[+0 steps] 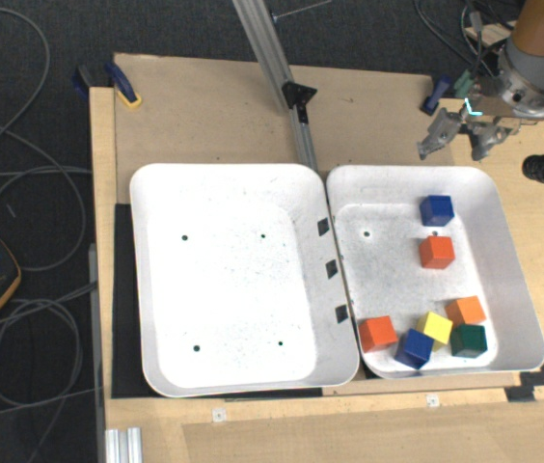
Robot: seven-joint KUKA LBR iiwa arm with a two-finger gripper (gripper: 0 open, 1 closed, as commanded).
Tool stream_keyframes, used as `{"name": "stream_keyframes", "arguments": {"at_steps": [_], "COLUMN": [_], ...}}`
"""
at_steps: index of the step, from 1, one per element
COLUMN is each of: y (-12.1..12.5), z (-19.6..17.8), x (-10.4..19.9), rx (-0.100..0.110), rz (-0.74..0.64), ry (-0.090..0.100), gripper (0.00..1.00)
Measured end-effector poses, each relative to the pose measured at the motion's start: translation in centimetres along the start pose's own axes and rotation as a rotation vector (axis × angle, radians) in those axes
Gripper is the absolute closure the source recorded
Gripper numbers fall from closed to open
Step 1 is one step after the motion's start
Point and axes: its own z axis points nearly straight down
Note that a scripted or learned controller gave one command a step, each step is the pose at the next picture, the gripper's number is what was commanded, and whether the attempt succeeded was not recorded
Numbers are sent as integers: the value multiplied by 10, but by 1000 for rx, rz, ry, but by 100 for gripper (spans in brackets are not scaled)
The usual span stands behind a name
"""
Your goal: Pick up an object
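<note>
The left bin [224,278] offers nothing to pick; every block sits in the right bin [503,258]. Five crowd its near edge: orange [378,332], blue [414,347], yellow [437,327], green [468,340], orange [465,309]. A descent there would likely knock neighbours or pinch two. The lone blue [436,209] and orange [436,252] blocks look safer. The gripper [465,143] hovers beyond the far rim, jaws spread, empty.

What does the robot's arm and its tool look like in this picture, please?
The arm has an orange-brown band above a grey wrist section. Below it sits a metallic grey tool with two dull grey fingers and a small cyan light on its body. Dark cables run behind the arm near the frame's upper right.
</note>
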Motion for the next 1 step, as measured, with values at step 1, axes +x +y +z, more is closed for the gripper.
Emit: {"name": "stream_keyframes", "arguments": {"at_steps": [1], "y": [1], "z": [-3], "x": [0], "rx": [-4], "rz": [-1], "ry": [-2], "gripper": [0]}}
